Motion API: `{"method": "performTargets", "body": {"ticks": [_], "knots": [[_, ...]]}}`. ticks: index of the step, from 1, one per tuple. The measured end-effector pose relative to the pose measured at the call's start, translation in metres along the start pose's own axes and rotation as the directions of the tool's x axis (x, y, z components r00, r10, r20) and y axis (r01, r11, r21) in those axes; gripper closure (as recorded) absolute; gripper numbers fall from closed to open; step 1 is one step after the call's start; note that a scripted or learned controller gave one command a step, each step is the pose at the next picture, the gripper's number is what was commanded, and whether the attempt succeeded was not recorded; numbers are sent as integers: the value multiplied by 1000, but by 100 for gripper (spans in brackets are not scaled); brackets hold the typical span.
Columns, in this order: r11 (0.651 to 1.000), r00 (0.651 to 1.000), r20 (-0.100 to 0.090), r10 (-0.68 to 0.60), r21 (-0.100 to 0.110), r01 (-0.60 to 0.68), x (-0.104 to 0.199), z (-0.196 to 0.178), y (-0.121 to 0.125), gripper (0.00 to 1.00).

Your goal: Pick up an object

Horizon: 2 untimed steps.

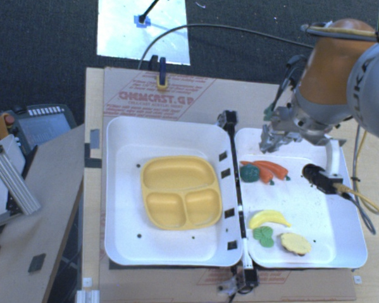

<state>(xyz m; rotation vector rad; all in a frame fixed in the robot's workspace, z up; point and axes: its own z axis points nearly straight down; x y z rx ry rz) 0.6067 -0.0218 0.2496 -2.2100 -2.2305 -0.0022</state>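
Cookie-like piece [295,244] and banana [269,218] lay nearest in right bin [345,254]; yellow tray [178,191] sat in left bin [121,176]. Carrot [266,167] lay farther, just below gripper [270,142]. Jaw state: cannot tell. Best approach, judged: centre over carrot, descend straight.

A KUKA iiwa arm [355,68], entering at three o'clock, shows smooth rounded grey casing with dark lettering partly visible on the shell near the frame's edge. A broad orange band [330,57] wraps the segment above the wrist, topped by a thin pale ring. Black cables [287,80] loop along the nine o'clock side of the wrist. Below sits a grey metal claw [270,140], its details blurred.
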Motion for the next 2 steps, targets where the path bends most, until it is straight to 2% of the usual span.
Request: {"method": "performTargets", "body": {"ticks": [1,2], "knots": [[1000,1000,-1,-1,-1,1,54,3,-8,100],[1000,1000,-1,-1,0,1,105,2,-28,100]]}}
